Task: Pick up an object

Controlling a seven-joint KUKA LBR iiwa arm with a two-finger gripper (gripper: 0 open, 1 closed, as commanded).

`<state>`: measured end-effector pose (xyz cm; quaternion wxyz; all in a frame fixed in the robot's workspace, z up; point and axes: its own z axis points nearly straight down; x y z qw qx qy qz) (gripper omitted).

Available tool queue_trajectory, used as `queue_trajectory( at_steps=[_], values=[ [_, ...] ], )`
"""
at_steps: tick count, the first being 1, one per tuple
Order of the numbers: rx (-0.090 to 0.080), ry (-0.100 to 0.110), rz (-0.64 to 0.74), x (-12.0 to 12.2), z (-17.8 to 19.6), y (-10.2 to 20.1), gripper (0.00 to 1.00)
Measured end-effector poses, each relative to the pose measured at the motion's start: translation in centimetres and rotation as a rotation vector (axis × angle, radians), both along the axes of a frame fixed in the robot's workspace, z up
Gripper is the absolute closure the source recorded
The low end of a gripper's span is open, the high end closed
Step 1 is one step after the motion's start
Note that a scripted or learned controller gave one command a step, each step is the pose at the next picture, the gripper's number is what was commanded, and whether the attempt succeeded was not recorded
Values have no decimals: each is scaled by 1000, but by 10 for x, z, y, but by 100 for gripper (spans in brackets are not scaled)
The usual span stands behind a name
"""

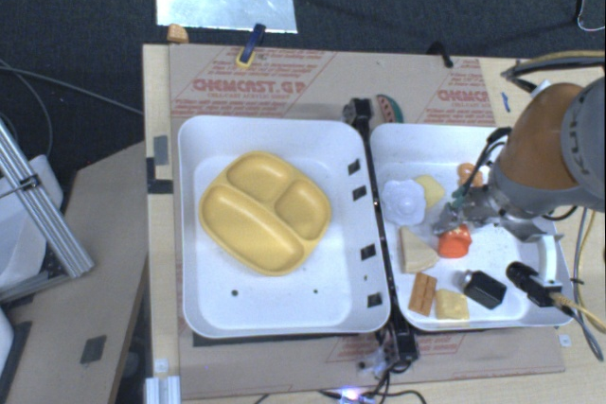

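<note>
Around your claw (453, 227) in the right bin (530, 315) you have a clear cup (403, 201), cheese wedge (416, 251), cracker (422, 293) and black block (484, 289), and it sits at a red-orange toy (455, 243), grip hidden.

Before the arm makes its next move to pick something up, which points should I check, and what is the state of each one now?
1. Pincer is over the right bin: ok.
2. A target lies close: the orange-red piece sits right at the pincer: ok.
3. Something is already held: cannot tell, the arm hides the fingertips.
4. Target has room: not ok, the pale wedge and clear lump crowd its left side.
5. Black block is out of the way: ok, it lies apart, nearer the bin's front.
6. Yellow tray stays out of the work: ok, it lies in the left bin.
</note>
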<state>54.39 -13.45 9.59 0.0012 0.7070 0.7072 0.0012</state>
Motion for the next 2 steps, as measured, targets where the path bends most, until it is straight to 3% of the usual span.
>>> queue_trajectory(
  at_steps=[1, 2],
  values=[
    [2, 3, 5, -59, 78, 35, 100],
    [2, -2, 10, -56, 109, 96, 100]
  ],
)
